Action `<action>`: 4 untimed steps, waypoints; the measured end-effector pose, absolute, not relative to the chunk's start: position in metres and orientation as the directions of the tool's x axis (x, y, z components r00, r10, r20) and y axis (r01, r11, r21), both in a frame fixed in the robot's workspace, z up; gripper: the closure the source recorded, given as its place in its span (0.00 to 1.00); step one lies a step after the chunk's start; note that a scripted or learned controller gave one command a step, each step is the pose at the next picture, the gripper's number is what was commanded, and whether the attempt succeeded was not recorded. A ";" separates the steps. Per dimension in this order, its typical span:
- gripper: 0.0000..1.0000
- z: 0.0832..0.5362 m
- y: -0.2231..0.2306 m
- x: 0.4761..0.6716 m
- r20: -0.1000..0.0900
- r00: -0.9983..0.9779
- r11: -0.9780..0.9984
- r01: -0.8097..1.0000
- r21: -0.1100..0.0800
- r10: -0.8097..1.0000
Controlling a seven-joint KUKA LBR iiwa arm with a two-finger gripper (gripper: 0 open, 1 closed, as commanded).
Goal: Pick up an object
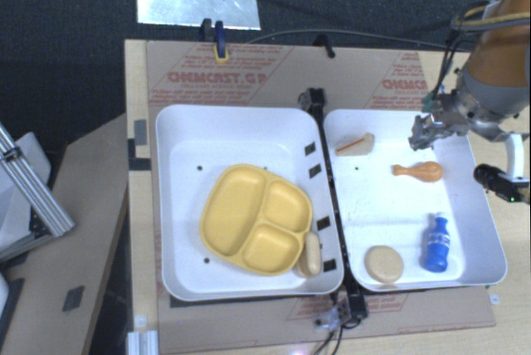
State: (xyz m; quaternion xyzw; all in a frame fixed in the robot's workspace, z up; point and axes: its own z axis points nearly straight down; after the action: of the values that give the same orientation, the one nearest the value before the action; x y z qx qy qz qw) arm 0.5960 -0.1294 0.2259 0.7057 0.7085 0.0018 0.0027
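Observation:
The right bin (465, 204) holds an orange-brown drumstick-shaped piece (418, 172), a pinkish wedge slice (355, 144), a blue bottle (436, 243) and a round tan disc (384, 264). My gripper (423, 134) hangs over the bin's far right part, just above and slightly behind the drumstick piece, with nothing visible between its fingers. The left bin (187, 171) carries a yellow divided tray (255, 219) with a small beige roll (311, 254) at its right corner.
A black divider with clips (325, 179) runs between the two bins. A blue-and-yellow clamp (217, 38) sits at the bench's back edge. A metal frame (29, 187) stands at the left, off the bench.

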 end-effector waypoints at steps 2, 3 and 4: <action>1.00 0.260 -0.083 0.601 0.001 -0.008 0.008 1.000 0.002 1.000; 1.00 0.243 -0.028 0.613 0.001 -0.009 0.009 1.000 0.002 1.000; 1.00 0.242 0.024 0.608 0.002 -0.010 0.010 1.000 0.001 1.000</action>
State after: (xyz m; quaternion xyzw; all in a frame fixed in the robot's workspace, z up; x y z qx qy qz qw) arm 0.6085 0.0239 0.2422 0.7037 0.7105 0.0008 -0.0005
